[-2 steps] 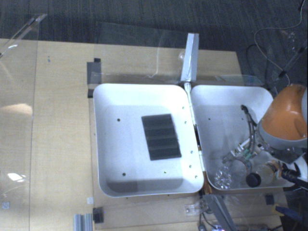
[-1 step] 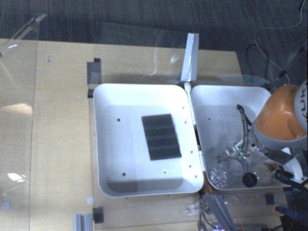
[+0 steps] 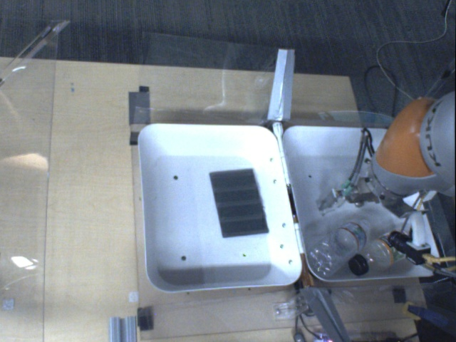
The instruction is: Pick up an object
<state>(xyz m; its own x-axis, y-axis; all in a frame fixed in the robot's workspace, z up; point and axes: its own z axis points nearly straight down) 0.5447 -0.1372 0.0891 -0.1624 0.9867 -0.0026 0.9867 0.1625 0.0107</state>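
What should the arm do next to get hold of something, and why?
Probably lower the gripper a little toward the clear bottle lying just below it in the right bin. The arm is poised over that bin's clutter, while the left bin holds just a flat dark pad.

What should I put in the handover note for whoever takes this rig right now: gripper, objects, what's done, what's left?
Gripper: low inside the right bin, near its middle; whether its fingers are open or shut can't be judged from the camera view, and nothing is visibly held.
Objects: a clear plastic bottle with a black cap lies near the right bin's front edge, among other small clear items that are too blurred to name. A dark ribbed rectangular pad lies flat in the middle of the left bin.
Done: arm is positioned over the right bin's clutter.
Left: grasp one object and lift it clear.
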